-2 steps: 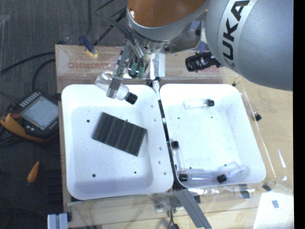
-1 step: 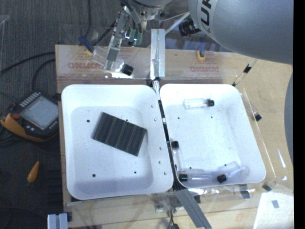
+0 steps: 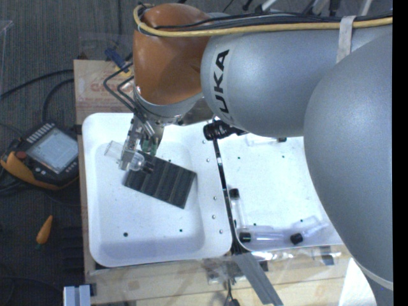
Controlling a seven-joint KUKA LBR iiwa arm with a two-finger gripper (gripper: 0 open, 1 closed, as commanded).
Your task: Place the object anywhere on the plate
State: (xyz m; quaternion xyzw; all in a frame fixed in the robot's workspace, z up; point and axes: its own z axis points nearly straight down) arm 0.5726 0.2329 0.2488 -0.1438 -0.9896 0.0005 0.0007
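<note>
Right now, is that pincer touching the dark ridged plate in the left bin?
Cannot tell. In the camera view the pincer overlaps the upper left corner of the dark ridged plate, but the slanted angle shows neither contact nor a gap.

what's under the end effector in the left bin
A dark ribbed plate lies on the left bin floor. The end effector covers its upper-left corner, beside something clear.

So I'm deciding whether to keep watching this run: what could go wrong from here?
1. The tool is down at the upper left edge of the dark ribbed plate, with a small clear object beside it. Released here, the object might land on the bin floor rather than on the plate.
2. The plate lies loose and tilted in the left bin, so a nudge from the tool could probably shift it.
</note>
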